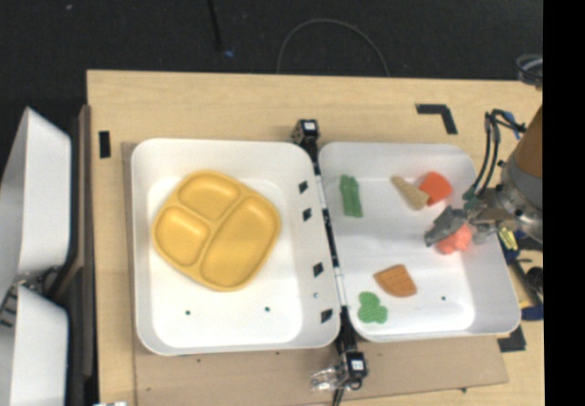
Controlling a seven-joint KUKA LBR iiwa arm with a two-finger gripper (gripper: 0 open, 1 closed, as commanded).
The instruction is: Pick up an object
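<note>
The pink object (454, 240) is a small, rounded, salmon-pink lump, soft-edged and blurred, lying in the right bin (416, 326) near its right wall, about midway up. You will find the claw (448, 232) right on it: dark grey fingers reach in from the right and overlap the lump's left and upper side, so part of it is hidden. You cannot tell from this slant whether the fingers are spread or closed, or whether the lump sits between them.

Around it in the same bin you have an orange-red piece (436, 185) just above, touching a tan wedge (409, 192) to its left. A green bar (351, 196) lies upright near the bin's left wall. Lower down, an orange-brown flat piece (396, 281) sits beside a green cluster-shaped piece (371, 307), near the front edge.

The left bin (155, 322) holds a yellow divided plate (216, 229) with three compartments, tilted a little. Both bins rest on the pale wooden counter (183, 98).
</note>
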